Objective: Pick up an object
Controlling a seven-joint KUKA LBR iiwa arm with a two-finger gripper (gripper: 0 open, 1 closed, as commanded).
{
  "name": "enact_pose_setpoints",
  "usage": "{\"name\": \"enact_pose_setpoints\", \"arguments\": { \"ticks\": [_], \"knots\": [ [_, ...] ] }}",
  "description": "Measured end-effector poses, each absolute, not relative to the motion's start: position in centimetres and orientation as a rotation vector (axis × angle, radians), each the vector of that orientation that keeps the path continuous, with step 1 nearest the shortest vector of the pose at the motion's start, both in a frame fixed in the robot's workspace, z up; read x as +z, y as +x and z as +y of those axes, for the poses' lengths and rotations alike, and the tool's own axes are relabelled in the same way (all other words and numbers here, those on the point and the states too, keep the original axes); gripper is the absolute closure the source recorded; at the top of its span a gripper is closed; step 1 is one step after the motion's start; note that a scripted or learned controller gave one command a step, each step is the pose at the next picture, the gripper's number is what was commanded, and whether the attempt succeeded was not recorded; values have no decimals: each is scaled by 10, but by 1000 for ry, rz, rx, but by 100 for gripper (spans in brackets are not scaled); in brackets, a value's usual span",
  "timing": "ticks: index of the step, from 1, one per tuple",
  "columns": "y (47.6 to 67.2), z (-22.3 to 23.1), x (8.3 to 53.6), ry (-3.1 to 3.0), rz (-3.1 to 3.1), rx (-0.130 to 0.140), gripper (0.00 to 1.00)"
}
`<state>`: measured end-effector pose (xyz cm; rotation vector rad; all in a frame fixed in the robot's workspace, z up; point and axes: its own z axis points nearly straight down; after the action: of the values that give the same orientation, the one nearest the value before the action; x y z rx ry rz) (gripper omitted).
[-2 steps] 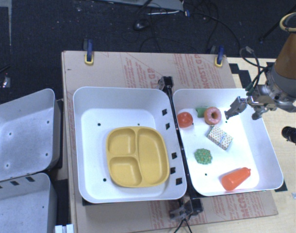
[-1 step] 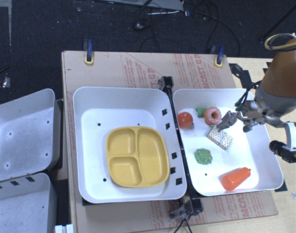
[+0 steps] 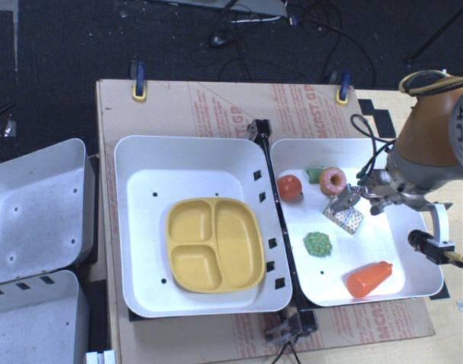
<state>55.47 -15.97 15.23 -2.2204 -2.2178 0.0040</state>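
gripper (image 3: 351, 202) is seen over right white bin (image 3: 414, 279) | jaws are touching small checkered silver packet (image 3: 345, 217), grip cannot be told | pink-frosted ring doughnut (image 3: 333, 179) is seen just beside

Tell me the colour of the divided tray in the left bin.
Yellow: the divided tray shows clearly in the camera view.

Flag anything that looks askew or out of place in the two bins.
Nothing looks spilled or damaged. The yellow divided plate sits slightly rotated in the left bin, and the patterned packet lies tilted under the end effector.
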Motion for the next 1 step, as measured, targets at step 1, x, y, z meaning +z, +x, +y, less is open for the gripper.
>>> {"name": "enact_pose_setpoints", "arguments": {
  "ticks": [1],
  "knots": [
    [555, -160, 101, -2224, -2222, 1, 0]
  ]
}}
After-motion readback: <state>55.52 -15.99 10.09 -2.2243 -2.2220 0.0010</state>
